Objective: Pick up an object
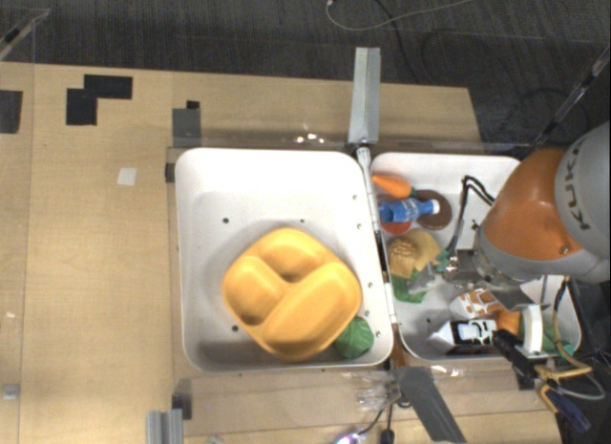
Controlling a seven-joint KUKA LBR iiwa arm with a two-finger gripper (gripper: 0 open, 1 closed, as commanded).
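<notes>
Bottle (406, 211), blue, on its side in the right bin (439, 167), just right of the yellow dish (291, 291), across the two bin walls from it and a touch higher in the view than the dish's top edge. Orange carrot-shaped piece (391, 184) just above the bottle, likewise right of the dish, close against the wall. Brown round thing (431, 209) at the bottle's far end, farther from the dish. Tan lump (410, 253) level with the dish's upper half, right of it, near the wall. Green scrap (412, 287) directly below the lump, touching or nearly so, hard to call. Yellow dish itself big, with compartments, across the middle and lower part of the left bin (205, 242). Green ball (355, 337) tucked against the dish's lower right edge, partly under it. Arm (535, 222) in from the right, grey with the orange band, well right of the dish, over the right bin. Gripper (466, 278) low beneath the wrist, beside the tan lump and green scrap, on the side away from the dish. Width of its opening: impossible to tell from up here. Same for any hold on a thing.
</notes>
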